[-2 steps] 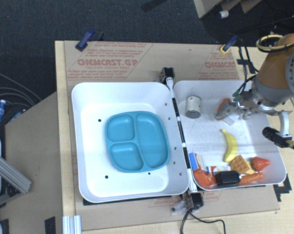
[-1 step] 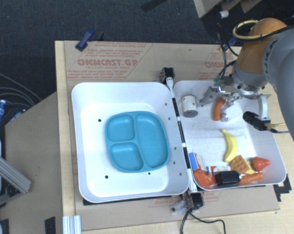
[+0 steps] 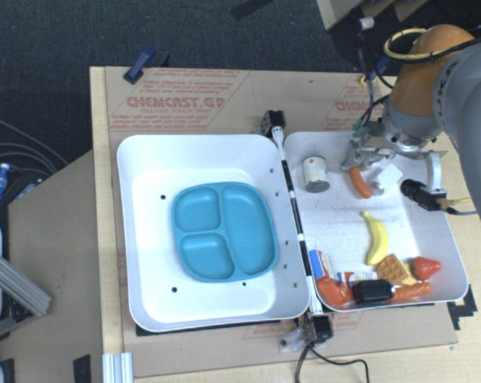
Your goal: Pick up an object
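Note:
My gripper (image 3: 368,164) hangs low over the far part of the right bin (image 3: 451,238), under the arm's orange band. An orange sausage-shaped piece (image 3: 360,183) lies right at its tip, partly covered by it; whether it is gripped is hidden. A small pale cylinder (image 3: 314,174) stands to the left of the gripper. Nearer the front lie a yellow banana (image 3: 375,238), a brown waffle piece (image 3: 392,268), a red piece (image 3: 426,268), a black block (image 3: 373,291) and a red-orange piece (image 3: 333,291).
The left bin (image 3: 140,214) holds a blue divided plate (image 3: 224,231). A ridge with a black strip (image 3: 292,206) separates the two bins. A blue clip (image 3: 139,66) lies on the board behind the left bin.

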Robot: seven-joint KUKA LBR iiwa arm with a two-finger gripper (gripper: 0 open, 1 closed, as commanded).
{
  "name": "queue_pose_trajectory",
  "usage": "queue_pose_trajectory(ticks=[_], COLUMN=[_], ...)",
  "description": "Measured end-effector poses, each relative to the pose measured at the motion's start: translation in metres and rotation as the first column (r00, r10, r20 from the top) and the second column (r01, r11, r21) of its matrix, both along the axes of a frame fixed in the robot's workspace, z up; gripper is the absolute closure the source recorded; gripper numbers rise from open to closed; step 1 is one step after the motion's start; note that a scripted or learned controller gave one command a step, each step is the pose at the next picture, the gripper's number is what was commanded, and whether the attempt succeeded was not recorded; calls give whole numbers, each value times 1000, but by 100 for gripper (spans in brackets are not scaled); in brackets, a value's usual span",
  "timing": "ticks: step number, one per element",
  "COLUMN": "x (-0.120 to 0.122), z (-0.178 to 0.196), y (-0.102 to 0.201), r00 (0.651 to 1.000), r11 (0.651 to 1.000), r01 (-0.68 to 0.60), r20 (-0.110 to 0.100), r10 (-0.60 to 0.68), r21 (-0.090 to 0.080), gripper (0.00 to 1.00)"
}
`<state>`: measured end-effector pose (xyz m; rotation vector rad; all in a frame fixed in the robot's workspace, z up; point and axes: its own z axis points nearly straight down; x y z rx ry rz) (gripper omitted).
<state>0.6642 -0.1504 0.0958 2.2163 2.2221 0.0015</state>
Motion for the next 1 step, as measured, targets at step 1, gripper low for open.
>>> queue_pose_trajectory(ticks=[1], x=[-16], z=[96], y=[53], r00=[1000], r11=[1000], r01=[1], r20=[-1], r10=[-1], r21=[2], gripper=[100])
